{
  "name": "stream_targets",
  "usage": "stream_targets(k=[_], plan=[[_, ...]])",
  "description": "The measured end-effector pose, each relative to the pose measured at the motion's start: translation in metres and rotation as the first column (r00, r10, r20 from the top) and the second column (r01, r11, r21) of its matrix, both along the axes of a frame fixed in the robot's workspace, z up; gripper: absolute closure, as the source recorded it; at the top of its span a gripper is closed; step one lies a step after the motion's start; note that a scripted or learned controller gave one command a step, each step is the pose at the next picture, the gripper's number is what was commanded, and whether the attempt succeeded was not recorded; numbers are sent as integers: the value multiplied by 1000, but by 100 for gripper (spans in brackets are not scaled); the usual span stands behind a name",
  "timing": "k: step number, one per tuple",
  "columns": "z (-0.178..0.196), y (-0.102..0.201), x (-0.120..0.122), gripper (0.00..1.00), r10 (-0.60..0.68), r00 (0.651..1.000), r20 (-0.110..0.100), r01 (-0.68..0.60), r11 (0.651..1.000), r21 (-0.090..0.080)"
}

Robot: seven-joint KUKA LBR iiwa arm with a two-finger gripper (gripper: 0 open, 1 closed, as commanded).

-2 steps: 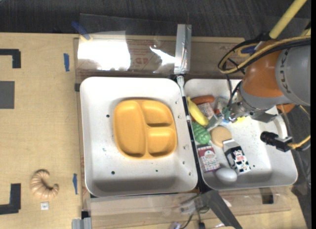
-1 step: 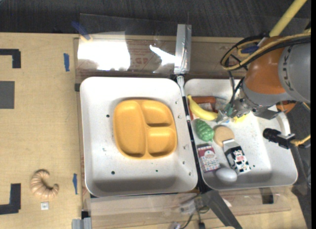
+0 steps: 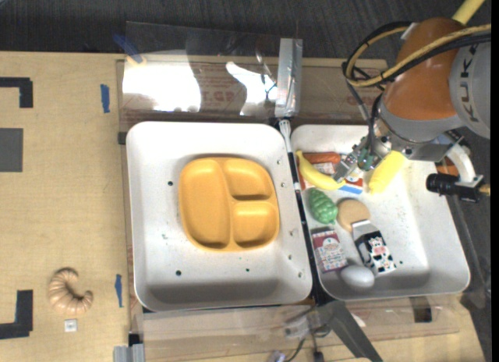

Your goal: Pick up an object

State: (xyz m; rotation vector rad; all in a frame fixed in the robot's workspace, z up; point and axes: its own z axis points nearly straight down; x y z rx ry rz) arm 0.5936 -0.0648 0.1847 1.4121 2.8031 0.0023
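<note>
My gripper (image 3: 352, 162) hangs low over the back of the right bin (image 3: 437, 251), under the orange wrist band (image 3: 421, 79). It sits just above a yellow banana (image 3: 316, 177) and a red packet (image 3: 321, 157). A yellow oblong object (image 3: 386, 172) lies against its right side. In front of it are a green knobbly toy (image 3: 322, 206), a tan round piece (image 3: 352, 212), a red and white card box (image 3: 330, 250), a black and white cow-patterned carton (image 3: 374, 251) and a pale grey egg shape (image 3: 359, 276). I see nothing clearly held.
The left bin (image 3: 148, 196) holds a yellow divided plate (image 3: 228, 200). A croissant-like toy (image 3: 70, 290) lies on the bench at the far left. A clear plastic sheet (image 3: 203, 79) and a metal bracket (image 3: 288, 76) stand behind the bins. Cables (image 3: 374, 48) loop off the arm.
</note>
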Motion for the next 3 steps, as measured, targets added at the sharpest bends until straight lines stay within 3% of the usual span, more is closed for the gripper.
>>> stream_targets(k=[1,2,3], plan=[[-88,-80,-16,100,-6,1000,7,6,1000,-2],[16,-44,-38,100,141,990,3,-141,990,-1],[-69,-67,-89,100,344,939,1,-344,939,0]])
